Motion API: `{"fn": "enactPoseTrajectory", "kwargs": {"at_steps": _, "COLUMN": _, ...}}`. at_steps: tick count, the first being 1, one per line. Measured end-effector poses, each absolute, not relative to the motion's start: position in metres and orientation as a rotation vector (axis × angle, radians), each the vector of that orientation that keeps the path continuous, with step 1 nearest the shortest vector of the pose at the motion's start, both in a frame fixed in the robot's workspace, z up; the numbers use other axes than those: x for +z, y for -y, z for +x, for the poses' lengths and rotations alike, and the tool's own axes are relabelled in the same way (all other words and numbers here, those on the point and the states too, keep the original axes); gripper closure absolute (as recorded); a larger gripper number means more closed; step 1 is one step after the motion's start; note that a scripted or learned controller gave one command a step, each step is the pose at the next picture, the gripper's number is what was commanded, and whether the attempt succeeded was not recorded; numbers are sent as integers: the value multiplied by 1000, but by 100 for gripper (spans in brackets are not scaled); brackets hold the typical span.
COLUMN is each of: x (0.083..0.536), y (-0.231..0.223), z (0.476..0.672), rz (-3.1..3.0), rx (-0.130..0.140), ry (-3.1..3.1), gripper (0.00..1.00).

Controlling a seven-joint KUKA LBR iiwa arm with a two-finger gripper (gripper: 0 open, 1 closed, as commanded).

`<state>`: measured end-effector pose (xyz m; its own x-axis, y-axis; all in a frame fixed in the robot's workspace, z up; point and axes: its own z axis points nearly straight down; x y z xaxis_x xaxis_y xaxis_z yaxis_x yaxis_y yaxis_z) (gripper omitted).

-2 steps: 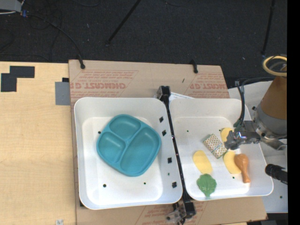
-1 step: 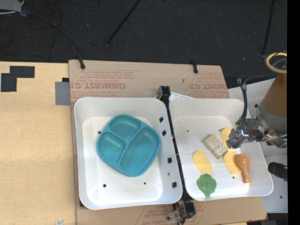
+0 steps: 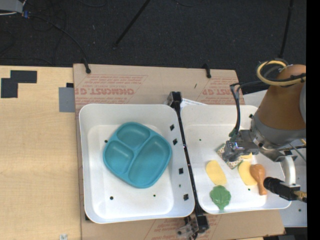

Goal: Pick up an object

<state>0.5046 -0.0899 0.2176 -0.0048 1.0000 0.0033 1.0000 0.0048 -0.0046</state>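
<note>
We see the gripper (image 3: 231,153) low in the right bin (image 3: 207,136) — jaw state we cannot tell, yellow piece (image 3: 216,172) just beside, green piece (image 3: 220,196) near.

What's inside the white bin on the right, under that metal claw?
The right bin holds a yellow piece, a green leafy toy, another yellow piece and a brown drumstick. The gripper covers whatever lies beneath it.

The 2 bins (image 3: 95,134) look like smooth white plastic with a soft sheen. The teal divided plate (image 3: 137,154) is smooth, faintly glossy plastic. Beneath lies matt brown cardboard (image 3: 150,84) printed in red, on a pale wood-grain bench (image 3: 35,159). The gripper (image 3: 233,152) shows shiny bare metal; the arm's orange band (image 3: 280,101) looks satin-smooth.
</note>
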Motion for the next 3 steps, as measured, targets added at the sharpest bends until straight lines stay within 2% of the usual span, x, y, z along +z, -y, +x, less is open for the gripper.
{"fn": "enactPoseTrajectory", "kwargs": {"at_steps": 1, "x": 229, "y": 33, "z": 504, "rz": -2213, "rx": 0, "ry": 2226, "gripper": 100}}
{"fn": "enactPoseTrajectory", "kwargs": {"at_steps": 2, "x": 217, "y": -24, "z": 505, "rz": -2212, "rx": 4, "ry": 2223, "gripper": 100}}
{"fn": "enactPoseTrajectory", "kwargs": {"at_steps": 3, "x": 219, "y": -76, "z": 516, "rz": -2213, "rx": 2, "ry": 2225, "gripper": 100}}
